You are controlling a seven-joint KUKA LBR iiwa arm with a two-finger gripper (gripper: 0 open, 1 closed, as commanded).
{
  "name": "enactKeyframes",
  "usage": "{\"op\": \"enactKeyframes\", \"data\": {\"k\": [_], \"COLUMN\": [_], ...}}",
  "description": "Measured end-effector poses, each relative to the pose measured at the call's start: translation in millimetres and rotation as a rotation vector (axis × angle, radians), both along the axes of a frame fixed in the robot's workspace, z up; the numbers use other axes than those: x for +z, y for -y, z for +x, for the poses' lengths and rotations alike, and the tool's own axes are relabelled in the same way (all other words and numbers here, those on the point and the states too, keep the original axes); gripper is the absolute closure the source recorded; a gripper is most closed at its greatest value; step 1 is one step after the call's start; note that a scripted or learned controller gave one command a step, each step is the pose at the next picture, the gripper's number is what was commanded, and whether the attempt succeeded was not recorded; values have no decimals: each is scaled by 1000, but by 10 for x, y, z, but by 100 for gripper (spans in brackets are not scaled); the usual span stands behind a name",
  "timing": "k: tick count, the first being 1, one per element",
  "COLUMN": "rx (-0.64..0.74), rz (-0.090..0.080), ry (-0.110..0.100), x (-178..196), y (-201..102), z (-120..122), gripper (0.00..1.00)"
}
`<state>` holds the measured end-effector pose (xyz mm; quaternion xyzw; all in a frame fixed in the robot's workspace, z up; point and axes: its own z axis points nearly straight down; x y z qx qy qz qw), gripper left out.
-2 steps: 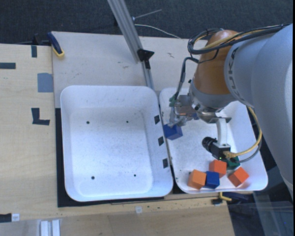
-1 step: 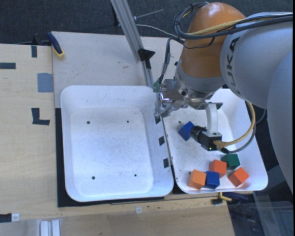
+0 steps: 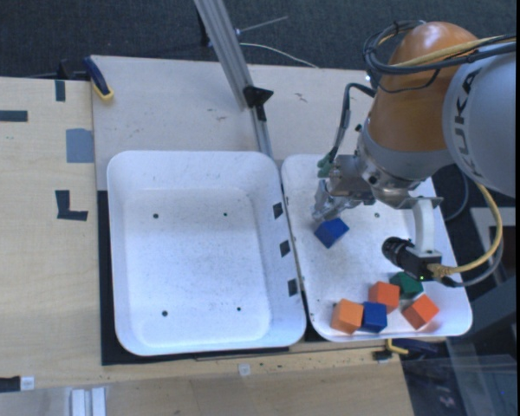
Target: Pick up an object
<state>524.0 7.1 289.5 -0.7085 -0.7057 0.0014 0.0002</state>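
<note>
Bench (image 3: 35, 258) of pale wood carries two shallow white bins side by side. Left bin (image 3: 121, 232) is the larger in view; right bin (image 3: 364, 267) lies touching it along a shared edge. Grey KUKA arm (image 3: 468, 120) with its orange band reaches in from the right and hangs over the upper part of the right bin. Gripper (image 3: 328, 208) points down just above a blue cube (image 3: 331, 231), which sits tilted on the bin floor near the bin's left wall; whether the claw is released or clenched cannot be told, the view being poor there. Clustered at the bin's lower right are three orange cubes (image 3: 347, 315), a second blue cube (image 3: 374, 316) and what appears to be a green block (image 3: 407, 283).
</note>
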Motion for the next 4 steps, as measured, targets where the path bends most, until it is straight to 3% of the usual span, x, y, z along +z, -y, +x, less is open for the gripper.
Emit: {"op": "enactKeyframes", "data": {"k": [1, 2, 3, 4], "rx": [6, 0, 5, -2], "rz": [1, -1, 0, -2], "ry": [-8, 6, 0, -5], "x": [-920, -347, -379, -1049], "y": [-249, 350, 315, 1077], "z": [-112, 68, 57, 218], "gripper": [100, 100, 0, 0]}}
